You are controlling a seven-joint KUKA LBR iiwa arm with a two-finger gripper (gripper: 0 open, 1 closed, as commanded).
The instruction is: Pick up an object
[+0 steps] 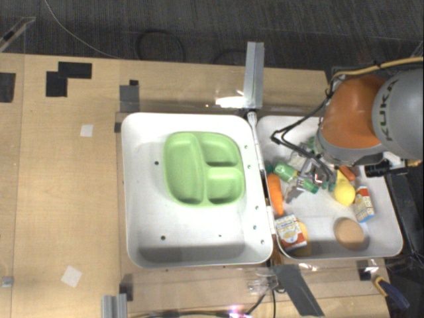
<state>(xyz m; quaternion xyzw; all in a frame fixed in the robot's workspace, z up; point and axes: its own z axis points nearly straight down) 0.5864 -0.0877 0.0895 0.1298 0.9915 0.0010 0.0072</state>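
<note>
the carrot (275, 195) lies lengthwise along the left wall of the right bin (391, 244), orange, slim, tapered, smooth skin. prob the nearest candidate for the pick, though the task names no particular obj. just above it a small green thing (285, 171), too small to id. below it, at the bin's near left corner, a pouch w/ printed label (291, 232). further right: a yellow lemon-like fruit (344, 192), a small carton (363, 205) beside it, and a round tan ball-like thing (349, 232) near the bin's near edge.

the gripper (299, 187) hangs low over the middle of that bin, just right of the carrot, near but seemingly apart from it. jaws: can't tell if spread or pressed together, the metal bits blur w/ the clutter. nothing visibly between them.

step, as i judge it: reach/descend stage, grasp not yet made. next move calls for aligning across the carrot's narrow width, close to the wall, so little room on that side.

left bin (142, 244) holds a green divided tray (202, 167). both bins sit toward the bench's right end.
</note>
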